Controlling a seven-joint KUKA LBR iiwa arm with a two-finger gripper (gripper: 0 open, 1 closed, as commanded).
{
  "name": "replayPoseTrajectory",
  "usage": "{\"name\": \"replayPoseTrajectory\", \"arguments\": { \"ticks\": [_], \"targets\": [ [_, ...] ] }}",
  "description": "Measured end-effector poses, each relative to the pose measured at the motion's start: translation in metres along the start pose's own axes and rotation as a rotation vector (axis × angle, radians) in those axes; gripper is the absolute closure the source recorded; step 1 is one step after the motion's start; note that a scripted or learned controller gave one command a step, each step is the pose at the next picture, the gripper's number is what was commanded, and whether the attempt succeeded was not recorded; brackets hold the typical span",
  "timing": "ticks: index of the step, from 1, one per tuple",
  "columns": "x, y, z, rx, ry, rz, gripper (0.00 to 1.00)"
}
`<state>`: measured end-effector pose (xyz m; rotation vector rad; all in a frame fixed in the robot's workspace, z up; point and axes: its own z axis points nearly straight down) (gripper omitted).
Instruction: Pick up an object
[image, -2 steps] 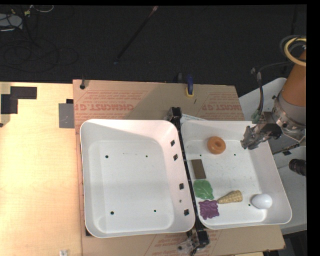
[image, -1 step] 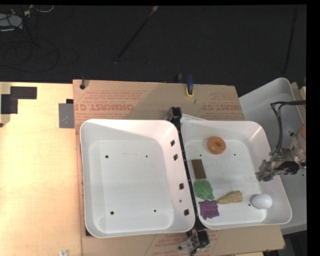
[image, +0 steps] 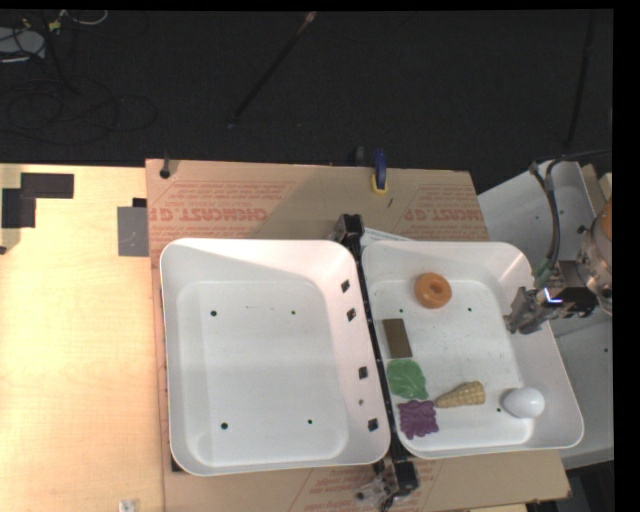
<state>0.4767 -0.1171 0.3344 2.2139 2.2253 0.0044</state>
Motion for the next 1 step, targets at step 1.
{"name": "replayPoseTrajectory", "arguments": {
  "ticks": [1],
  "targets": [
    [-0.0285,0.0048,0.1959,0.017,0.003,0.007,1.00]
  ]
}}
